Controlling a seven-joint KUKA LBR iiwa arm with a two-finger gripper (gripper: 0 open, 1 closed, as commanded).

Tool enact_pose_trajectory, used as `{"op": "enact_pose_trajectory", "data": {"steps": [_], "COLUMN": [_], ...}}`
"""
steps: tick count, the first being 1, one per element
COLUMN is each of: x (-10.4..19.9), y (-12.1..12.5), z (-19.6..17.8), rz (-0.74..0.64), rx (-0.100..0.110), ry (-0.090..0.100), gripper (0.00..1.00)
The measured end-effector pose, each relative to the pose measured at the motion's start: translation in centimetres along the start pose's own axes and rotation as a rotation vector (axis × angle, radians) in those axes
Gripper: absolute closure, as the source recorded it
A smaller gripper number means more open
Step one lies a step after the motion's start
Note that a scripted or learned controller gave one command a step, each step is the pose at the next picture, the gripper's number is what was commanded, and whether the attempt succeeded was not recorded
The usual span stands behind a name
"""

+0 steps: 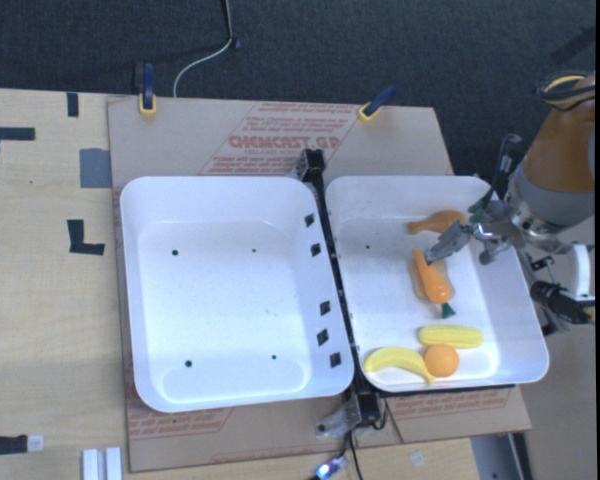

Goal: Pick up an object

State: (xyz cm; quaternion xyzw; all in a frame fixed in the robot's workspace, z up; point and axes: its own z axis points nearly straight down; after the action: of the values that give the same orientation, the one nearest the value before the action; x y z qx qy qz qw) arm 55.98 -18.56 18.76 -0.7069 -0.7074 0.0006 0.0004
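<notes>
Banana (398,364), orange ball (441,361) at right bin (500,373) front edge; pincer (448,249) released, fingers spread above carrot (431,277).

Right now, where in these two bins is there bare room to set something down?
The left bin floor is bare wall to wall. In the right bin, the strip beside the divider is free; carrot, banana and orange crowd its near-right part.

Bench (40,298) with two white bins (225,288)

right bin (500,298) holds a carrot (432,278) behind a banana (396,362) (near edge); left bin (145,268) beside it.
</notes>
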Motion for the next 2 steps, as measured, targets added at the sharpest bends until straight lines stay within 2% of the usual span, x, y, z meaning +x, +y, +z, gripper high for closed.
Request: {"op": "enact_pose_trajectory", "data": {"steps": [1, 2], "x": [1.8, 1.6], "y": [2.9, 3.1], "z": [10.7, 8.9], "rz": [-0.001, 0.0], "rx": [-0.004, -0.011], "ry": [-0.006, -0.006], "gripper": [0.0, 1.0]}}
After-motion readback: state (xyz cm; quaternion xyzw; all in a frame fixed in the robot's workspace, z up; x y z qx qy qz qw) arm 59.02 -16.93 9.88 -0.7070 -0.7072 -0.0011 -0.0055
